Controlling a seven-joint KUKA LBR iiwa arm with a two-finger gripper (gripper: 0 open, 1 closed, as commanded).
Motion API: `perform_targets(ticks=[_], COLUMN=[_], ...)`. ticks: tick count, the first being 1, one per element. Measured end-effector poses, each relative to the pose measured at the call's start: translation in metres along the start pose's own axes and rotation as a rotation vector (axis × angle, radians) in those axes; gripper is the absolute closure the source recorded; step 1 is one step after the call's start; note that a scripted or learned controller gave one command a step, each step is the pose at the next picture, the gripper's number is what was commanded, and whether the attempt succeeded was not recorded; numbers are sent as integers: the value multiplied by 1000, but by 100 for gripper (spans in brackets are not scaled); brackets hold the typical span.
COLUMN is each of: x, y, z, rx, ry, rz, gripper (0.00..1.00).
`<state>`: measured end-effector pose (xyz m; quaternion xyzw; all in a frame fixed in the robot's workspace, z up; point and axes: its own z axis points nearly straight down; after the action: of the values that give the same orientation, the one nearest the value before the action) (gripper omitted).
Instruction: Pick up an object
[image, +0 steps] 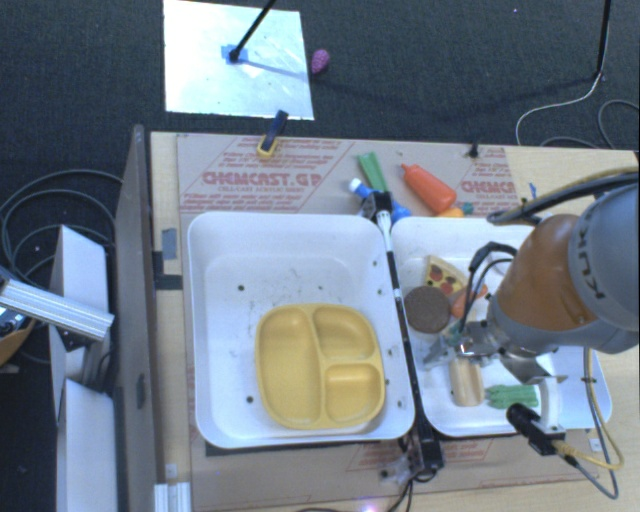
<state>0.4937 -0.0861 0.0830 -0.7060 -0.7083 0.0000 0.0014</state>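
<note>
The arm (575, 280) comes in from the right and is bent down over the right bin (430, 415), its fat orange band and grey wrist covering a good chunk of that bin. The end effector (452, 350) is low in the bin, pointing toward the divider between the two bins, but honestly the shiny metal bits down there are too jumbled to read, so I can't tell if it's open or closed, or if it's got anything. Right around it there's a bunch of stuff: a flat brown round disc (428, 309) just left of the wrist, a yellowish wedge with dark spots (442, 271) that looks like a toy pizza slice above that, a tan cylinder (465, 383) like a cork just below the tip, and a green piece (514, 397) next to the cylinder, toward the bin's front edge. The left bin (215, 300) is smooth white plastic, a bit scuffed, and holds a yellow divided plate (320, 365) with three compartments and rounded corners. Behind the bins, on the cardboard-covered table (250, 175), there's an orange carrot-shaped toy (429, 189), a green stick (372, 172), and something blue (362, 188), well away from the arm.
</note>
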Motion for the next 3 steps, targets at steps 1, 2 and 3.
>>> perform_targets(ticks=[1, 2, 3], x=[-54, -14, -17], y=[66, 31, 34], z=[-88, -2, -17], rx=[-17, 5, -4], ry=[-8, 2, -2], rz=[1, 0, 0], gripper=[0, 0, 100])
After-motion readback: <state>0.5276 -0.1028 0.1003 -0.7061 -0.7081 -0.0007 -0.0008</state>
